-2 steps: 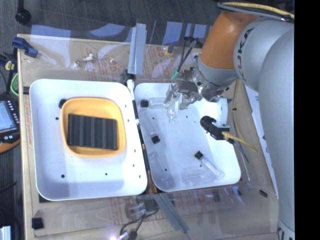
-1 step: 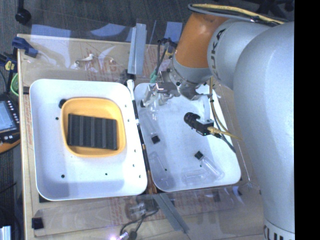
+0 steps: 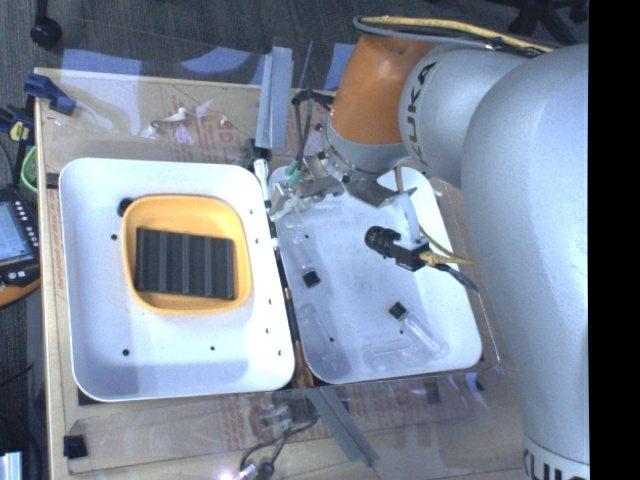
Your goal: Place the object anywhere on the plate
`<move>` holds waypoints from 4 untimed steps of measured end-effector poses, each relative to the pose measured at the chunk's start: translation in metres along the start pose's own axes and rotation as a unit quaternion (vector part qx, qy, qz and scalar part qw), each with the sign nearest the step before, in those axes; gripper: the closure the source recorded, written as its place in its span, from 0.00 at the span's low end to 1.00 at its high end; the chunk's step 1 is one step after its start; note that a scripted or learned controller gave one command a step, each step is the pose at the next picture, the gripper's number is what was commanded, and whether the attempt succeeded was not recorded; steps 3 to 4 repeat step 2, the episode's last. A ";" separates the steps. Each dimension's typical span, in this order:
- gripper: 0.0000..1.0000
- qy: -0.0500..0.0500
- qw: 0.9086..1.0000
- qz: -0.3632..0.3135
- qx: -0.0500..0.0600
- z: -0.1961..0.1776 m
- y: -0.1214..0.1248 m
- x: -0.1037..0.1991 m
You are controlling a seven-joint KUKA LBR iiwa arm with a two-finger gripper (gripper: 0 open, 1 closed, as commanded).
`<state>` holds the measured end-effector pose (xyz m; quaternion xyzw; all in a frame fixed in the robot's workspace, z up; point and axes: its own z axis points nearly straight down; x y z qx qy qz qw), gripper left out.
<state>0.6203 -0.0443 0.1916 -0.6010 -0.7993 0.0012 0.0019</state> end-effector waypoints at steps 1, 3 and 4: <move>0.00 0.000 1.000 0.000 0.000 0.000 0.000 0.000; 0.00 -0.001 0.999 -0.034 -0.002 -0.001 0.024 0.046; 0.00 -0.001 0.999 -0.034 -0.002 -0.001 0.024 0.046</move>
